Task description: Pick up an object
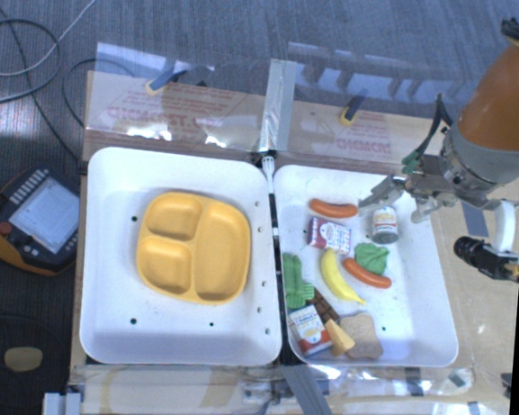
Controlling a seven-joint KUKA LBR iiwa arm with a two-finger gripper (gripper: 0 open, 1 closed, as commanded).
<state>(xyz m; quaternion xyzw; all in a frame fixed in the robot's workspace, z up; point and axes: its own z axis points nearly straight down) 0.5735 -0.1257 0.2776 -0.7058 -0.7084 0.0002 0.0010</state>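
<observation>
My gripper (397,203) hangs over the back of the right bin (440,308), its fingers spread open with nothing between them. Just below it lies a small silver can (384,225). Left of the can are a hot dog (332,208) and a red packet (320,233). Further forward lie a yellow banana (337,277), a green leaf (373,255) on a red sausage (367,274), a green vegetable (295,280), a bread slice (362,334), a small red-and-white carton (307,328) and a cheese wedge (338,336).
The left bin (105,324) holds a yellow divided plate (195,246). A handheld pendant (33,220) and cables lie on the floor to the left. The grey and orange arm (501,106) comes in from the upper right, above the right bin's back corner.
</observation>
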